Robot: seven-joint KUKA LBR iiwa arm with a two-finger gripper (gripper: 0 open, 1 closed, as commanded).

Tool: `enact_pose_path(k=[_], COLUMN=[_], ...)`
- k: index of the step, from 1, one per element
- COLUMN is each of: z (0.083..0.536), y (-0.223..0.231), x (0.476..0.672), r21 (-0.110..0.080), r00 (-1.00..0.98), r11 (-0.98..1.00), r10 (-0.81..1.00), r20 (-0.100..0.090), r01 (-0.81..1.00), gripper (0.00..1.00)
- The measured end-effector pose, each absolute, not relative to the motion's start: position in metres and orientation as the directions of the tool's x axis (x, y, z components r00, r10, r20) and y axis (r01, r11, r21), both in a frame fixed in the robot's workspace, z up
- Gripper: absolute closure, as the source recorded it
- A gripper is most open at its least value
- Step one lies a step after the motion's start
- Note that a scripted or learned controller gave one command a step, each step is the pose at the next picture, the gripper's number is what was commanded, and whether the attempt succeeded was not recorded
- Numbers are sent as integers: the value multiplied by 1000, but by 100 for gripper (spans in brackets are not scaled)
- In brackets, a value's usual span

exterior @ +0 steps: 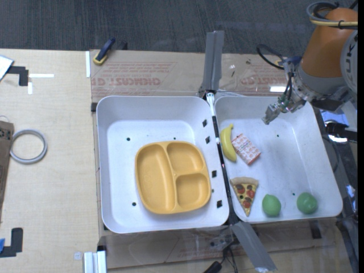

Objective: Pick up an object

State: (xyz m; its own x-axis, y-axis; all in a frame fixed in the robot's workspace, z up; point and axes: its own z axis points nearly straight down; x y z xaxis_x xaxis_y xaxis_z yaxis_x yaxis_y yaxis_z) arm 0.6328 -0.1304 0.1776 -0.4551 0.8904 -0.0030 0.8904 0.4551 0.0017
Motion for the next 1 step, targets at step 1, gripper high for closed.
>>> enact_pose_path(k=[1], z=[316], y=[-121], x=[653], r21=[1], r00=[-470], r11=[470], r10=[883], r20=[-3], r01=[883], gripper=[100])
